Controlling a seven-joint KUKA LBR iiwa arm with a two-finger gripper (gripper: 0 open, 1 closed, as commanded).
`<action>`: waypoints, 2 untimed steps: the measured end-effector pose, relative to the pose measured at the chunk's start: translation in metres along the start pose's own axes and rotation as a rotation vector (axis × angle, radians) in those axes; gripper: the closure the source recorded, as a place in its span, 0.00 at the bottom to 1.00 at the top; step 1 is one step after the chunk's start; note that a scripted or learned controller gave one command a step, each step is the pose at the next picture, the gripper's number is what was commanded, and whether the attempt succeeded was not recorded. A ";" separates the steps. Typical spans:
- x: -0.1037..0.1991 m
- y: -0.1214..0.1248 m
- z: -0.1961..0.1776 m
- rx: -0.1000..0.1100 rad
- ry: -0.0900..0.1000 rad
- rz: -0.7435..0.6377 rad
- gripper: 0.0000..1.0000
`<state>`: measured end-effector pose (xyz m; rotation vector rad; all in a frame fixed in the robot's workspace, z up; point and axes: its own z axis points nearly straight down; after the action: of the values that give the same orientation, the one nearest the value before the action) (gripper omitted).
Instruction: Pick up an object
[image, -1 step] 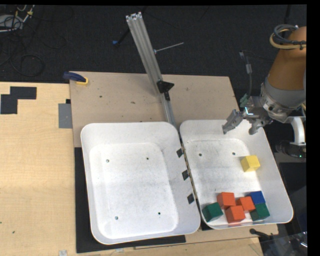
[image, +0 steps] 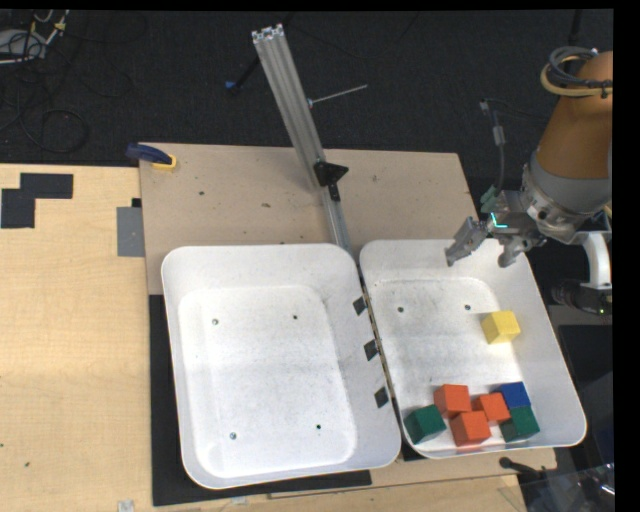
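Two shallow white bins sit side by side on the bench, the left bin (image: 265, 365) bare and the right bin (image: 440, 320) holding a cluster of blocks. The arm (image: 575, 140) hangs over the right bin's far right corner, its gripper (image: 487, 245) spread open and grasping nothing. A yellow block (image: 500, 326) lies apart, right of centre, while three orange blocks (image: 470, 412), two green blocks (image: 425, 423) and a blue block (image: 514, 395) crowd the near edge.

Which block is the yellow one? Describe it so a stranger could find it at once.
Start at the right-hand white bin, under the gripper. A cluster of orange, green and blue blocks sits at its near edge. The yellow block lies apart from them, alone by the right wall, and is the one yellow thing in the bin.
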<state>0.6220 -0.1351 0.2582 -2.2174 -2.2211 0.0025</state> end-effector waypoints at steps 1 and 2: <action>-0.009 -0.004 0.051 0.005 0.000 0.002 0.00; -0.017 -0.009 0.110 0.006 0.000 0.002 0.00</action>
<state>0.6131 -0.1515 0.1478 -2.2168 -2.2152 0.0087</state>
